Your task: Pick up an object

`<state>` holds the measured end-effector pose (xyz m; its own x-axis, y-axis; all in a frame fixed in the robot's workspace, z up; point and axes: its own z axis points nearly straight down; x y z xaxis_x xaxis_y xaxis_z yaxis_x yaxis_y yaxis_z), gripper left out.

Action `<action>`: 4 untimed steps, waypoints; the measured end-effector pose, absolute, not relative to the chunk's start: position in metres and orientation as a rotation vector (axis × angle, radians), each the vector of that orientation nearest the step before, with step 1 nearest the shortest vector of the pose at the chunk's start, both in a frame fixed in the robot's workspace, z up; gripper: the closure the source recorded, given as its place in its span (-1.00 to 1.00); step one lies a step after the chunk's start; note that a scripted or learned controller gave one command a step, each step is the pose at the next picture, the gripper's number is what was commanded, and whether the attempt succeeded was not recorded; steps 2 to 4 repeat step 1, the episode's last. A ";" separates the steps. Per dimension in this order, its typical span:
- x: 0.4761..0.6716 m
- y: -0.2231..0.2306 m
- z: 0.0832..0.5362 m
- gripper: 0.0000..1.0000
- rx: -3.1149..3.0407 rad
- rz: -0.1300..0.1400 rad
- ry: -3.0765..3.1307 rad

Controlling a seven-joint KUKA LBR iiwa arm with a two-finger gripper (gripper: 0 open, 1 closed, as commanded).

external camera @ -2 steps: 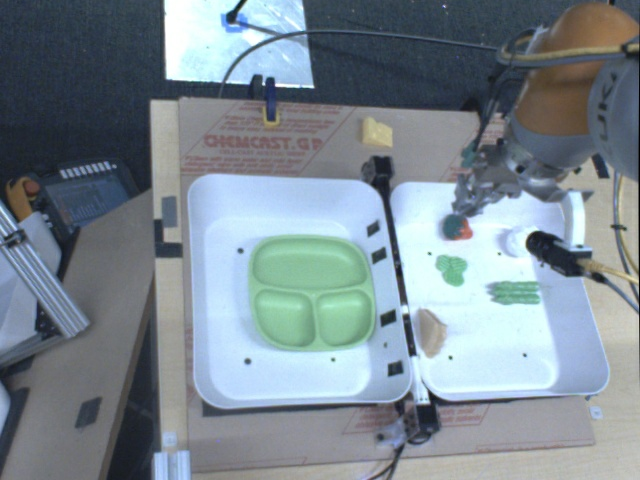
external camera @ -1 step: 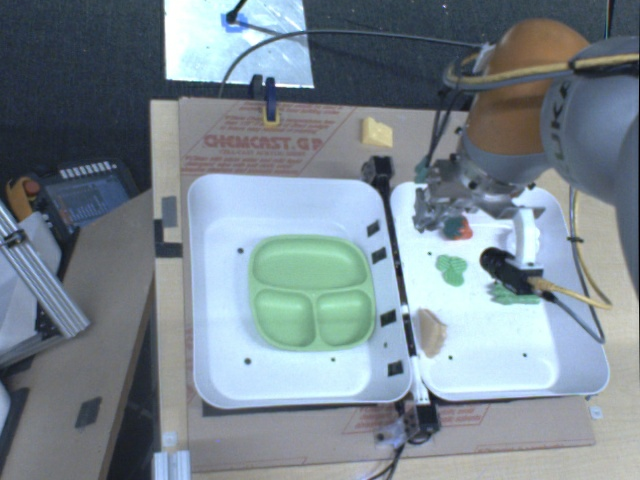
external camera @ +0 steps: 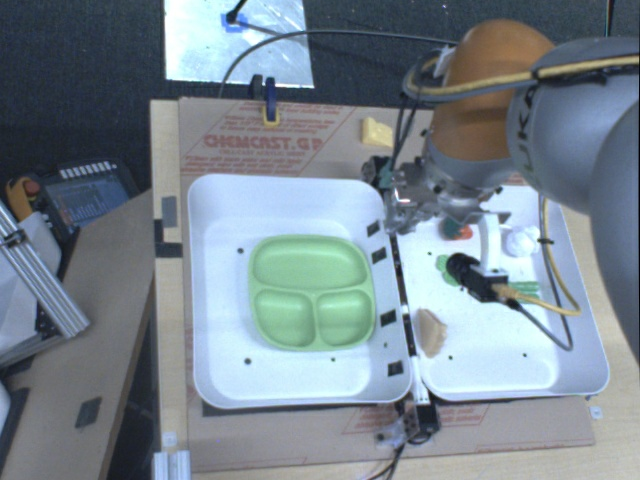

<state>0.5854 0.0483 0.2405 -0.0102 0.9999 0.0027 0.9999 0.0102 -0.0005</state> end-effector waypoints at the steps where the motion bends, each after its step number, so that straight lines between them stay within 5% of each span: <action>1: 0.577 0.096 0.226 1.00 -2.209 -0.001 -2.229; 4: 0.577 0.096 0.226 1.00 -2.209 -0.001 -2.229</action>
